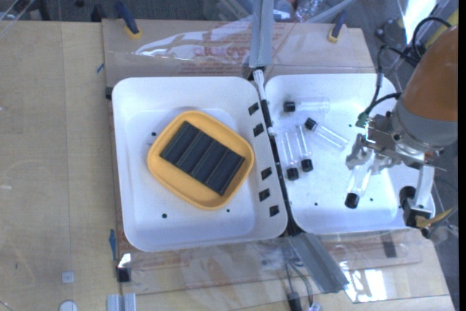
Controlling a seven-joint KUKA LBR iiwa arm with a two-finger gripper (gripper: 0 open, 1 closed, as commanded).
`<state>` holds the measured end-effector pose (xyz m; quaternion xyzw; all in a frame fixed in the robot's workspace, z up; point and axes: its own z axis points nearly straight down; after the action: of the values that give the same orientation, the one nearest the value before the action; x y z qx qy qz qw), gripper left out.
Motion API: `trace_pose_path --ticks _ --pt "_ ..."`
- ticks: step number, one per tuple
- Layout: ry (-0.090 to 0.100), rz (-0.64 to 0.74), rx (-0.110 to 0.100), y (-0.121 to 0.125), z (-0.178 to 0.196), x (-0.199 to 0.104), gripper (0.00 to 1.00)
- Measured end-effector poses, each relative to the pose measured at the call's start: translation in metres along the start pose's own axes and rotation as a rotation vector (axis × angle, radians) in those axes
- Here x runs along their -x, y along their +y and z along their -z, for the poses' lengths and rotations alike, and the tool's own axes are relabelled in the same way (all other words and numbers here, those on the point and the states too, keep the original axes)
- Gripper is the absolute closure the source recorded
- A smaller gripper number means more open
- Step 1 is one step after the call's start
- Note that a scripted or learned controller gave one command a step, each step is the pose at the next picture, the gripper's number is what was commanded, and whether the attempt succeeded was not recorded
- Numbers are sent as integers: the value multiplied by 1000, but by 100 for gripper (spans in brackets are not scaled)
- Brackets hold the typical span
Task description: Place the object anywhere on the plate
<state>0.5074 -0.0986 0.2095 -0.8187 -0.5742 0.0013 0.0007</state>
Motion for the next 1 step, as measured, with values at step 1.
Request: trace_pose_path --ticks 1 --pt "1 88 -3 -32 -17 -57 100"
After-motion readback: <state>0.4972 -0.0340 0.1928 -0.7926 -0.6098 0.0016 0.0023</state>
